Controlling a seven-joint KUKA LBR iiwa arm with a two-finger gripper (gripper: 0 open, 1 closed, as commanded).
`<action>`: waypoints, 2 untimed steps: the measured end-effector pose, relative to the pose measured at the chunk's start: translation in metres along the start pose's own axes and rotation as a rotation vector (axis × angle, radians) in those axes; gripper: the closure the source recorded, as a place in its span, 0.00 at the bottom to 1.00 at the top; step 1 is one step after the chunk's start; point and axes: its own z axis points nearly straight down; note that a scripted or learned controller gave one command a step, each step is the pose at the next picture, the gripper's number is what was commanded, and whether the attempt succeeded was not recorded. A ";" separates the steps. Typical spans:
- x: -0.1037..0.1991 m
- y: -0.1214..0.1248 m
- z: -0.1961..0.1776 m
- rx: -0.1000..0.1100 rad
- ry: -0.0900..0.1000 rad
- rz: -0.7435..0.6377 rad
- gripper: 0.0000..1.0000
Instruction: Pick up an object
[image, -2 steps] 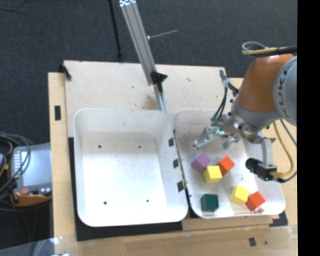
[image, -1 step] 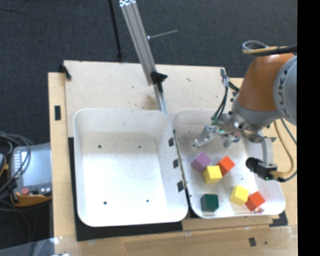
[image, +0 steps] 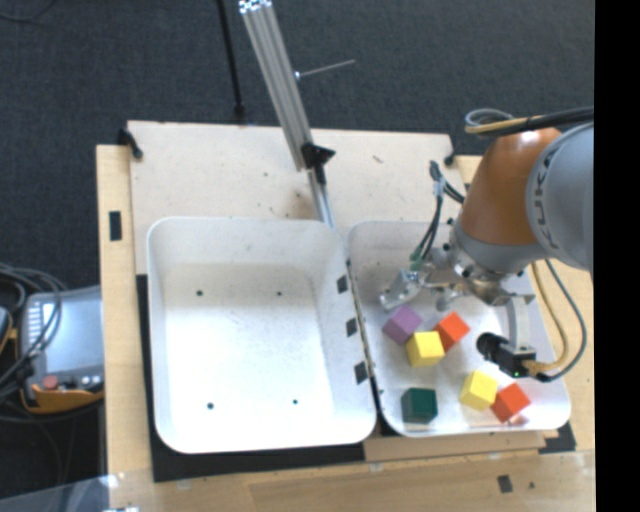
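Fingers of the gripper (image: 415, 285) are seen as a metallic assembly hanging below the wrist over the upper part of the right bin (image: 372, 250); whether they are spread or pressed together cannot be told from this angle, and nothing is seen between them. The gripper is carried by the grey arm (image: 565, 200), whose orange band (image: 505, 195) is seen above the wrist, reaching in from the right.

Six small blocks are found in the right bin. A purple block (image: 402, 323) lies just below the gripper, closest to it. A yellow block (image: 424, 347) is set touching the purple one on its lower right, and an orange block (image: 453, 328) is placed just beside that yellow block, to its upper right. Nearer the front wall of the bin, a dark green block (image: 419, 404) is seen by itself. To its right, a second yellow block (image: 480, 388) and a red-orange block (image: 511, 401) lie touching each other.

The left bin (image: 160, 300) is seen alongside, its right wall meeting the right bin. Both bins are borne by the pale worktop (image: 200, 170). A slanted aluminium bar (image: 285, 90) is seen rising from the worktop behind the bins.
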 end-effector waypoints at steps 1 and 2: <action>-0.002 0.001 0.063 0.002 0.000 0.000 0.00; -0.003 0.002 0.082 -0.005 -0.002 0.000 0.00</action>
